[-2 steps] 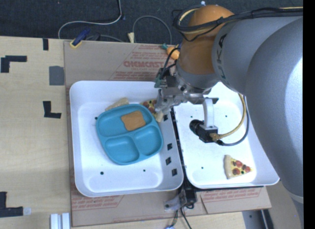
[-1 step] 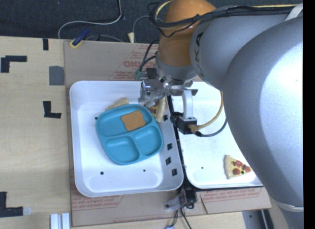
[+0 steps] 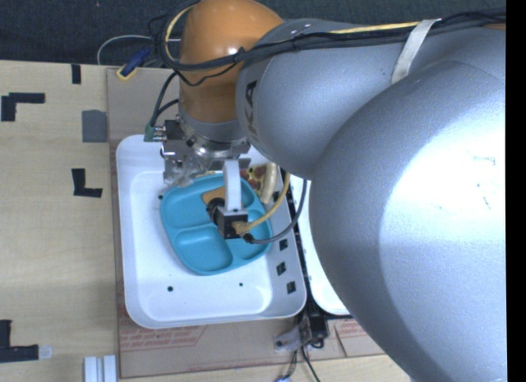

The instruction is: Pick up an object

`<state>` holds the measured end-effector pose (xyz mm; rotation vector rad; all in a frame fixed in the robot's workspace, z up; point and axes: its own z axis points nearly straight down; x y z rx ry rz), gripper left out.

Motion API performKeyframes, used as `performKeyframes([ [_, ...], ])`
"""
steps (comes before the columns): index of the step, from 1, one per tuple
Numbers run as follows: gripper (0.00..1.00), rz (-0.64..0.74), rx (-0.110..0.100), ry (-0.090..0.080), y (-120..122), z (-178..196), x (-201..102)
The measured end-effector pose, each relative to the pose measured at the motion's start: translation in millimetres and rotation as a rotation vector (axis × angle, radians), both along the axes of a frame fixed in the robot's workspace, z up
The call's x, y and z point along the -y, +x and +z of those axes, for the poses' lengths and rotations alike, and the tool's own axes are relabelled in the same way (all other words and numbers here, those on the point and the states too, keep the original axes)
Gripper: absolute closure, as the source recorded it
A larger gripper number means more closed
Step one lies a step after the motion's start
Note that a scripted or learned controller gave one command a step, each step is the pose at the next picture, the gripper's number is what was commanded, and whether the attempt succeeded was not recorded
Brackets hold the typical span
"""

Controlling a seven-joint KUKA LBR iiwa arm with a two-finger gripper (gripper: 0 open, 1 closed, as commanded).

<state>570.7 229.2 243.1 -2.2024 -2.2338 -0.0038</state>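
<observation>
Hidden by the arm: the grey arm [image 3: 394,175] covers most of the view's right side and nearly all of the right bin [image 3: 329,296]. Only a curved white sliver of that bin shows at its near edge, and what it holds cannot be seen.
Cut off: the arm runs out of the picture at the top, right and bottom edges.
Hard to make out: a tan thing [image 3: 268,177] sits at the left bin's far right corner. It is half covered by the wrist and a yellow cable, so its shape cannot be told.
Gripper: the gripper [image 3: 187,171] hangs below the orange band [image 3: 218,43], over the far edge of the left bin and right at the blue tray's far rim.
Claw state: cannot tell whether it is spread or closed, because the wrist body crowds and shadows it.
Left bin: the left bin [image 3: 131,232] is shallow and white. It lies on the bench [image 3: 49,249], with its left and near rims in plain view.
Contents: the blue tray [image 3: 201,245] is a divided dish with several compartments. It lies on the bin floor, reaching from the middle towards the far and right walls, and its far right part is covered by robot hardware.
Bare floor: white bin floor shows along the near edge and the left wall.
Bench: pale, with black marks [image 3: 82,183] left of the bin.
</observation>
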Motion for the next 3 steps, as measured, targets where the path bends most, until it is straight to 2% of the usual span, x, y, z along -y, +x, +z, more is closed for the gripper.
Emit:
performKeyframes([
  [1, 1.0, -0.011, -0.003, -0.007, -27.9, -17.2, -2.1],
  [2, 1.0, -0.01, 0.006, -0.001, -70.4, 68.1, 5.7],
  [3, 1.0, -0.013, -0.001, -0.006, -87.7, 67.2, 16.2],
])
